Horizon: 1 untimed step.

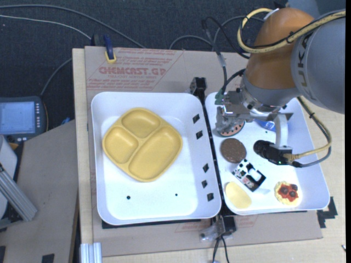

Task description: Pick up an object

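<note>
My gripper (227, 120) hangs low over the far left part of the right bin (315, 169). Right under it lies a round pinkish-brown disc (235, 129), partly covered by the gripper. Just in front of that is a dark brown round disc (233, 149). Nearer the front lie a black-and-white block (249, 175), a pale yellow oval piece (237, 195) and a small pizza-like toy (287, 192). A small blue item (268, 125) peeks out beside the wrist.
The left bin (109, 196) holds a yellow divided plate (142, 143). A ridge with black clips (207, 147) separates the two bins. Cables run across the dark floor behind the bench, and a small screen (19, 116) stands at the left.
</note>
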Motion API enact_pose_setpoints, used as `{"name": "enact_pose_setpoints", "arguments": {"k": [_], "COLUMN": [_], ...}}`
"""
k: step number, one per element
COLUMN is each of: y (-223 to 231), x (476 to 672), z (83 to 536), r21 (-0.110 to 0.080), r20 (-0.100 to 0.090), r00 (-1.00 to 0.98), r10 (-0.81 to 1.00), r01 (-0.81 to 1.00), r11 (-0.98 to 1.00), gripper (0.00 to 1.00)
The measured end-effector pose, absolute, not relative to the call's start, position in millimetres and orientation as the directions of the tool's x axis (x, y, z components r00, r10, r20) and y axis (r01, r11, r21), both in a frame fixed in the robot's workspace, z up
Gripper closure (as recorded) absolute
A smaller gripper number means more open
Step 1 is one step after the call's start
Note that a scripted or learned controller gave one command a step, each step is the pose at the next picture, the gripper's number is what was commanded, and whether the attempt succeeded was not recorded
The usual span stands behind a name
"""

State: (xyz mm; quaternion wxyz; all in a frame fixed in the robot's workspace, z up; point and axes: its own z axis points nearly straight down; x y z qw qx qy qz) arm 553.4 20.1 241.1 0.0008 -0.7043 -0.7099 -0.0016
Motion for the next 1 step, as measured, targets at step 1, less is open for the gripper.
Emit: {"name": "enact_pose_setpoints", "arguments": {"k": [1], "y": [73.4], "x": [541.3], "z": [244.1], "r21": [-0.002], "r20": [0.003], "r00": [-0.007], "r10": [1.000], "r01": [1.000], "r11": [0.007], "gripper": [1.00]}}
